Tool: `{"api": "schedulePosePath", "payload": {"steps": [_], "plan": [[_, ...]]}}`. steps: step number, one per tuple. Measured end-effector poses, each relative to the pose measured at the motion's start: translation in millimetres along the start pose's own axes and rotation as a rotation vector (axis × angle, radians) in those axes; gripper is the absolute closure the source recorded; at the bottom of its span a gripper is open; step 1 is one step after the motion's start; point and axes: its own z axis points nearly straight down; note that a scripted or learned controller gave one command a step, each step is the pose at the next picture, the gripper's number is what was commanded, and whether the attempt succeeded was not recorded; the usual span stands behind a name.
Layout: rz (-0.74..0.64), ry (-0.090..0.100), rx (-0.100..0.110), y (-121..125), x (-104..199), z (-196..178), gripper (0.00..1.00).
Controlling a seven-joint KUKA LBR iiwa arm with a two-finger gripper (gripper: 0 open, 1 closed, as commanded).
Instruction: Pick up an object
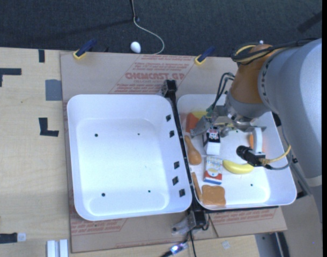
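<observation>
My gripper [213, 136] hangs low over the left half of the right bin [279, 194], under the orange wrist band. Right below it lies a white carton with a red and blue label [213, 171]. A yellow banana [237, 167] rests to the carton's right. A brown slice of toast [213, 195] sits at the bin's front edge. A tan bread roll [194, 153] lies along the left wall, and an orange-red piece [191, 121] lies behind it. An orange carrot-like item [252, 141] shows beside the arm's cable.
The left bin [120, 154] stands beside the right one, with a black divider [177, 143] between them. The grey arm [297, 100] covers the right bin's back right part. A black cable [254, 157] loops over the bin.
</observation>
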Motion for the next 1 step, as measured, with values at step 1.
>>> {"api": "schedulePosePath", "payload": {"steps": [1], "plan": [[0.004, 0.004, 0.030, 48.9, 13.8, 11.3, 0.00]]}}
